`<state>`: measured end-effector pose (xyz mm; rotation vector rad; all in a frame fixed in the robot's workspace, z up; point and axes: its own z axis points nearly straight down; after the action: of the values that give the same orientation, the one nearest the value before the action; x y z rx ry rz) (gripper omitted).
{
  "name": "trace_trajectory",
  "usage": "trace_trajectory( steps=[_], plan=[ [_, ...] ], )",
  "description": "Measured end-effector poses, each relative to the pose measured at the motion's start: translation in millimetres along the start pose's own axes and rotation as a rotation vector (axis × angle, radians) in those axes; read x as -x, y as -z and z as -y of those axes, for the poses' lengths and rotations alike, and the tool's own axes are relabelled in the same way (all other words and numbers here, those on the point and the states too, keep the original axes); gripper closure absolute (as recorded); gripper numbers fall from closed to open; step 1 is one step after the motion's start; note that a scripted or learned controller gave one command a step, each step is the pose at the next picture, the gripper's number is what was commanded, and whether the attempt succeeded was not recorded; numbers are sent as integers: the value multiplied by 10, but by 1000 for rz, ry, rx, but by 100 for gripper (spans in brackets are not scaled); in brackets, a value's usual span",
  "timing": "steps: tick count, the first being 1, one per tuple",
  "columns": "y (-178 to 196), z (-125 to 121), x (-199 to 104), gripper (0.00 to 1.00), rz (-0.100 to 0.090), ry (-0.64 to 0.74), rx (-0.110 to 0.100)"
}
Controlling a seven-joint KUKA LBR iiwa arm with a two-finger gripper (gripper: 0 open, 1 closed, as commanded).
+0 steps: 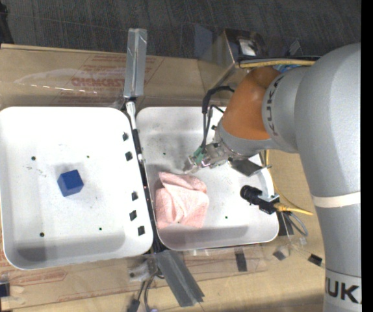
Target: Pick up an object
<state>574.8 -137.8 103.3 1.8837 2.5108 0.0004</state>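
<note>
A crumpled pink cloth (pixel 181 200) lies in the right bin (pixel 173 125), toward its front left. A blue cube (pixel 71 182) rests on the floor of the left bin (pixel 17 129), left of its middle. My gripper (pixel 200 158) hangs low over the right bin, just above and behind the far edge of the pink cloth. The grey arm with its orange band reaches in from the right and hides the bin's back right part.
A row of black clips runs down the wall between the two bins (pixel 136 174). Brown cardboard (pixel 63 70) lies behind the bins. A grey metal post (pixel 134 64) stands at the back between them.
</note>
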Motion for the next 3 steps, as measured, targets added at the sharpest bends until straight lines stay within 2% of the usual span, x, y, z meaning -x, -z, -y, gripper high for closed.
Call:
trace_trajectory(
  steps=[1, 2, 3],
  plan=[
    [-122, 235, -138, 100, -4, -29, -6],
    [-121, 236, -135, 0, -3, -30, -5],
    [-112, 5, -391, 0, -2, 33, -2]
  ],
)
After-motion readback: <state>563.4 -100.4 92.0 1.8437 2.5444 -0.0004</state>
